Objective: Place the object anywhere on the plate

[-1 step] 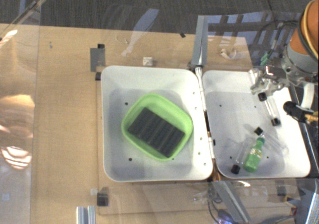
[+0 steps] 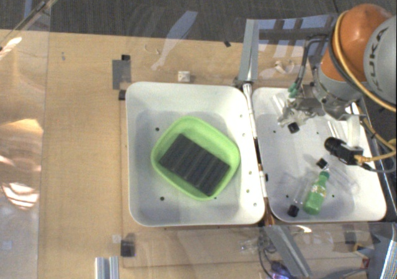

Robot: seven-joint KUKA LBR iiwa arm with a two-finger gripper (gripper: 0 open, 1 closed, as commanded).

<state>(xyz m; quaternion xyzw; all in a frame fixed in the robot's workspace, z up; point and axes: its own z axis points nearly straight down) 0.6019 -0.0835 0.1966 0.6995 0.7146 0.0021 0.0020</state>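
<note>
A lime-green squarish plate (image 2: 165, 145) lies in the left bin (image 2: 139, 203), a little left of its middle. A dark grey ridged slab (image 2: 193, 161) rests flat on the plate and covers most of its floor. A small green bottle (image 2: 316, 192) lies on its side in the front part of the right bin (image 2: 372, 212), with a black cap (image 2: 293, 211) at its near end. My gripper (image 2: 293, 116) hangs over the far left corner of the right bin, well away from the bottle and the plate. I see nothing in it.
A black plug on a yellow cable (image 2: 340, 146) lies across the right bin's middle, with a small black piece (image 2: 321, 163) just in front of it. A metal post (image 2: 249, 48) rises behind the ridge between the bins. A small cube (image 2: 183, 76) sits on the bench behind the left bin.
</note>
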